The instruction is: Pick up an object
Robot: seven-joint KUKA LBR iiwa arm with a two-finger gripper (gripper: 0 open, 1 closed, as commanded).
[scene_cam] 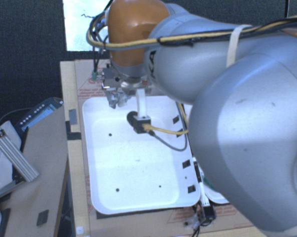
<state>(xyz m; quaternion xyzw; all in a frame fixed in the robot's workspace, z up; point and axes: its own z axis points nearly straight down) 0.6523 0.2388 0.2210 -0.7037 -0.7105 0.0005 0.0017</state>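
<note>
Leftward, a grey aluminium rail [12, 154] lies slanted beside a dark keypad device [38, 113] on the table [48, 161]. Next comes the left white bin [136, 161], its floor marked by small dark dots. Over its far edge hangs the end effector [118, 101], under the arm's orange band [133, 26]; whether it is parted or closed cannot be told. A yellow cable [167, 133] trails rightward. The grey arm [239, 125] covers the right bin, and no object to pick can be made out.
</note>
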